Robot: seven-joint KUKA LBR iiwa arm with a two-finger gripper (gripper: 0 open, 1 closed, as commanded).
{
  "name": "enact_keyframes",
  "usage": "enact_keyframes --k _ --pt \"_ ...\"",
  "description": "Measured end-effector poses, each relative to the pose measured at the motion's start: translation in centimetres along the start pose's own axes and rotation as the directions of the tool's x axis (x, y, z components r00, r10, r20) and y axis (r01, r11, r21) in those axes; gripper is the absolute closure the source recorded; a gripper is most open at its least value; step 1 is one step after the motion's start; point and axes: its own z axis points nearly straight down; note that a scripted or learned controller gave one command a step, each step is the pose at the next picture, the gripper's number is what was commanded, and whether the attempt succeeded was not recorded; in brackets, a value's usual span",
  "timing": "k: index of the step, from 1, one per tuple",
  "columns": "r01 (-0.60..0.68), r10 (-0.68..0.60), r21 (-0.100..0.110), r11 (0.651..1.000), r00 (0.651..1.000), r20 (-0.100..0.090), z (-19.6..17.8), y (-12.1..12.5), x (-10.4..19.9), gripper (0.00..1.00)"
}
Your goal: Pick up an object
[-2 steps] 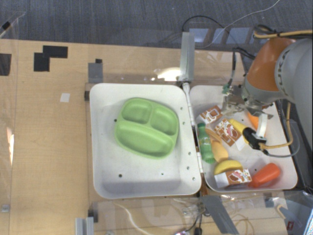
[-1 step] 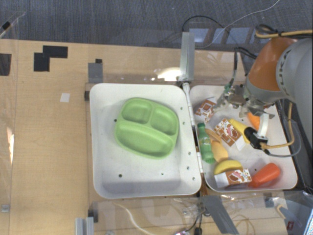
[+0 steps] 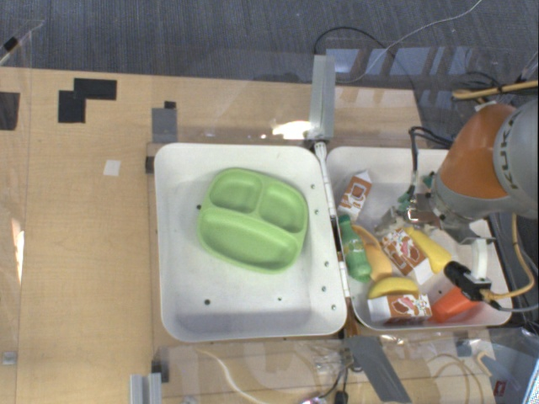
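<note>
In the camera view, two white bins are seen side by side on the bench. The left bin (image 3: 181, 310) holds a green divided tray (image 3: 253, 219), lying flat near its middle. The right bin (image 3: 375, 160) is crowded with small things: a small carton (image 3: 355, 195) near the top, a green bottle (image 3: 354, 249) by the dividing wall, a printed packet (image 3: 402, 249), a banana (image 3: 392, 287), another carton (image 3: 406, 306) at the bottom and an orange piece (image 3: 453, 305). The arm (image 3: 480, 162) is reached in from the right, and the gripper (image 3: 410, 211) is held low over the right bin, near the printed packet. How the jaws stand cannot be told, and no object is seen lifted clear. The pick is therefore judged not yet done; closing and lifting remain.
</note>
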Motion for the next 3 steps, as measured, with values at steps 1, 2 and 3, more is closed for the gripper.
enact_keyframes --k 1,2,3 --pt "0.001 -0.001 0.000 1.000 1.000 0.000 -0.9 0.1 0.1 1.00" --pt "-0.083 0.083 0.022 0.996 0.997 -0.001 -7.2 1.6 -0.9 1.00" --pt "-0.047 0.047 0.023 0.999 0.999 -0.003 -10.2 5.5 3.4 1.00"
